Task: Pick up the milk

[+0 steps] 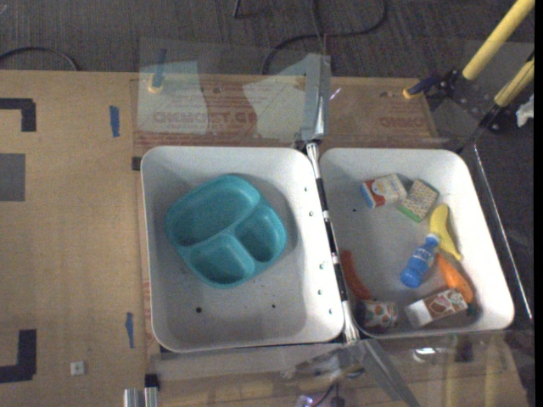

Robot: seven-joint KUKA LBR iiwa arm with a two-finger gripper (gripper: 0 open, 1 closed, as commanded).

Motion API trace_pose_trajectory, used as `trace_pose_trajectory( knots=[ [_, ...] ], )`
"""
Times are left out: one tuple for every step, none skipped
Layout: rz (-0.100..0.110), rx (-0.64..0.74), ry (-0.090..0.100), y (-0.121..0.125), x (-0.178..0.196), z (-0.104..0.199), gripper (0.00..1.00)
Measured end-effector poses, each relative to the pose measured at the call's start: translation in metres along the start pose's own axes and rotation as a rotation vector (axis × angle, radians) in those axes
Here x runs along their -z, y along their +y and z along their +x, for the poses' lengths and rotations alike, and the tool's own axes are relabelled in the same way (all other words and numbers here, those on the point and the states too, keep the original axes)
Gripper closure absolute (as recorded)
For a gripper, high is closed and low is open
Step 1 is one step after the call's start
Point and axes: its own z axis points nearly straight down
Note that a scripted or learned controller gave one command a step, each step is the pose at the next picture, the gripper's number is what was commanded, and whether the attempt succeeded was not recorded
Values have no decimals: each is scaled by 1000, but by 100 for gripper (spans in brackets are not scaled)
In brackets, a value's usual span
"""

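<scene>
A small carton printed in white, red and blue, which looks like the milk, lies on its side near the far left corner of the right bin. Just to its right is a green and beige cracker box. A second carton, brown and red with a white end, lies at the bin's near edge.
The right bin also holds a banana, a blue bottle, a carrot, a red pepper and a small can. A teal divided plate sits in the left bin. Yellow-handled clamps stand at the far right.
</scene>
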Motion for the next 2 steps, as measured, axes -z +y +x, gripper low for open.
trace_pose_trajectory(
  knots=[
    [5, -159, -1, -69, -52, -68, 0],
    [0, -423, 0, -26, 14, -29, 0]
  ],
)
